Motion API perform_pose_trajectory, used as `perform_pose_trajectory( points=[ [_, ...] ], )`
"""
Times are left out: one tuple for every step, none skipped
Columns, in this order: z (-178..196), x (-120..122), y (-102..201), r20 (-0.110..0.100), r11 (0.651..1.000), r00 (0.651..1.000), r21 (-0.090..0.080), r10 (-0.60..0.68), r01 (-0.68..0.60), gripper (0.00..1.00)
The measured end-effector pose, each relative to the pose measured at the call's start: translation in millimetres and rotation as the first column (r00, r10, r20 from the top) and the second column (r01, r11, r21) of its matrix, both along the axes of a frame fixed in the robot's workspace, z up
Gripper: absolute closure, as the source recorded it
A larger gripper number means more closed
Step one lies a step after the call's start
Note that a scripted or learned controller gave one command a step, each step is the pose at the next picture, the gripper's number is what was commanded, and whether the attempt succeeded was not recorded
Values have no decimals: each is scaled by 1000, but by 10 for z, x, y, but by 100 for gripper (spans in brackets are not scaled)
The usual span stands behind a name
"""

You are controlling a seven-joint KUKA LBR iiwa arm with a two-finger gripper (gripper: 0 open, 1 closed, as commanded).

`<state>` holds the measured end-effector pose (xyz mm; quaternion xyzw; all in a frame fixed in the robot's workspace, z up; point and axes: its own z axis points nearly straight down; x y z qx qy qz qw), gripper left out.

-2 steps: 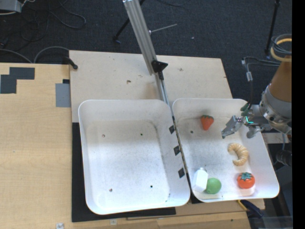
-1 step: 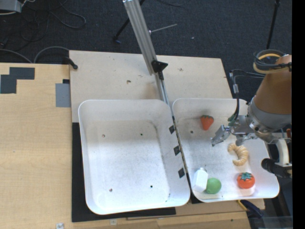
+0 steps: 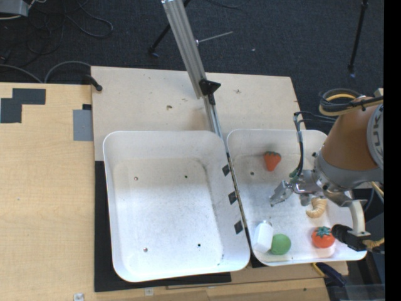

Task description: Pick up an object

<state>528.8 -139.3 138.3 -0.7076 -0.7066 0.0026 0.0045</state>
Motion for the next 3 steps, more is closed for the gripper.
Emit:
perform_pose_trajectory(
  points=[
    [-462,8,2,9,1000,1000,-2,0,0,0],
    [-355,4,-6,8,1000,1000,0,-6,6,100],
    [161,-83,28,11,1000,1000,-3,-2,2,100]
  ],
)
